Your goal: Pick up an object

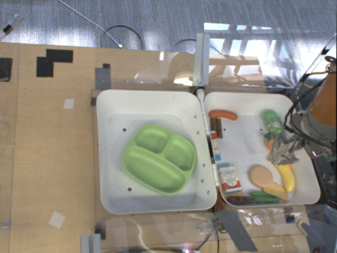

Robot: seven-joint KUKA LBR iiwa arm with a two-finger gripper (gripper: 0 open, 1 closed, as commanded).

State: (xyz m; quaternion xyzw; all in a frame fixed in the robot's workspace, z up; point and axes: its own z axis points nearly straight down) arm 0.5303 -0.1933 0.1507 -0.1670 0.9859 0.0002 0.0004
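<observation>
Grey metal gripper [283,153] low in right white bin [237,141], near desk's right edge | fingers: can't tell, too blurry | curved yellow banana [287,177] just beside it | green divided plate [159,158] in left bin [116,120]

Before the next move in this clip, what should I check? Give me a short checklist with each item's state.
1. Claw over the right bin: ok.
2. Object within reach: ok, the banana lies just below the claw, the green bottle just above.
3. Object between the fingers: cannot tell.
4. Target isolated: not ok, the banana touches the tan round piece.
5. Left bin holding the green divided plate out of the arm's way: ok.
</observation>
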